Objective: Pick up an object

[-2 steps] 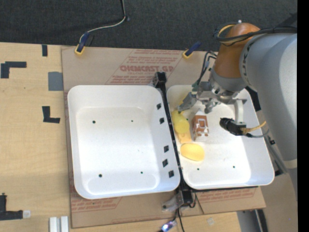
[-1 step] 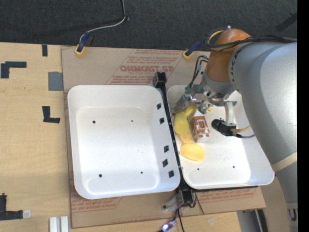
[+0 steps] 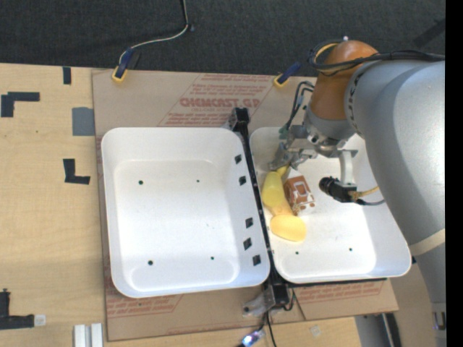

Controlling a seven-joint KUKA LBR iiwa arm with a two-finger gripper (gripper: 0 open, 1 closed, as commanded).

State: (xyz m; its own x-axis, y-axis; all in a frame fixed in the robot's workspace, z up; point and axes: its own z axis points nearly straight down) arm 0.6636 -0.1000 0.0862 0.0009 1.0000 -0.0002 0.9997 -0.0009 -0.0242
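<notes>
Care matters as the gripper (image 3: 283,162), its state impossible to tell, hangs over the right white bin (image 3: 362,262), just beyond the yellow banana-shaped toy (image 3: 273,191): descend centred, clear of the brown block (image 3: 298,194).

White bins (image 3: 173,208) hold a yellow banana (image 3: 273,192), yellow lemon (image 3: 289,228), brown-and-white box (image 3: 299,194).

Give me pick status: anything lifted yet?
Done: the arm has reached the right bin and the hand is low. In hand: nothing visibly gripped. Left: the yellow pieces and brown block lie on the bin floor, so grasp and lift remain.
</notes>
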